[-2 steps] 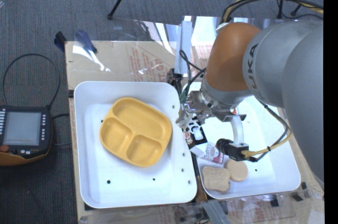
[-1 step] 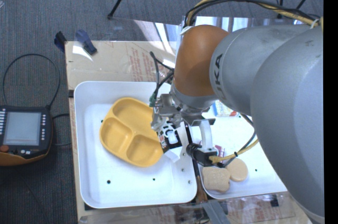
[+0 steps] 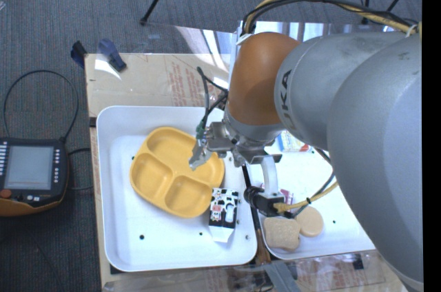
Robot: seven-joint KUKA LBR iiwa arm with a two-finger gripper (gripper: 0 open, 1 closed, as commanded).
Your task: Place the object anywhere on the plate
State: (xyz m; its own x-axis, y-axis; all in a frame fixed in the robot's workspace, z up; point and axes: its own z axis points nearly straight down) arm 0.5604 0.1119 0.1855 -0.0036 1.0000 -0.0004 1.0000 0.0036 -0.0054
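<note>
Yellow plate (image 3: 165,173) sits in your left white bin (image 3: 114,215), with three little sections. A small black-and-white carton (image 3: 223,209) stands just off the plate's right rim, at the bin's right side. Your pincer (image 3: 201,154) hangs over the plate's right edge, up and to the left of that carton, apart from it. I cannot tell how wide it is open, and nothing shows between its tips. Watch out: if you drop here, you may hit the plate, or knock the carton over.
</note>
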